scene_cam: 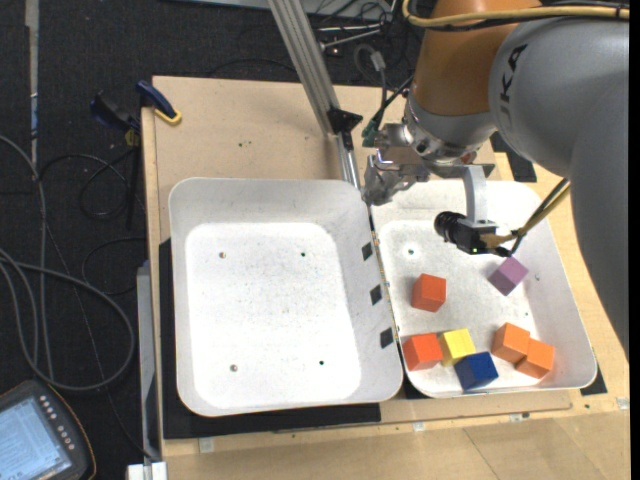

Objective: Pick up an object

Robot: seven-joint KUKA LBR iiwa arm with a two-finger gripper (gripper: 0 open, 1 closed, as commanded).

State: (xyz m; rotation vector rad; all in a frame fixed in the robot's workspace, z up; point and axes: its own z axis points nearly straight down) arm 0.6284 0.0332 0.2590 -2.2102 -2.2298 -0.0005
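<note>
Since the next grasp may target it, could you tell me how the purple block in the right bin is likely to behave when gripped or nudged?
The purple block looks like a small solid cube, so it is probably stiff and light. Its flat faces suggest it would slide or tip over an edge rather than roll. It sits apart from the other blocks, near the right bin wall, so a push could jam it against that wall.

Around the bench, apart from the work

We see a blue-and-yellow clamp (152, 101) gripping the wooden bench top (250, 118) at its far left corner, black cables (60, 218) trailing over the dark floor to the left, a slanted metal pole (305, 53) behind, and a tablet screen (35, 438) at bottom left.
</note>
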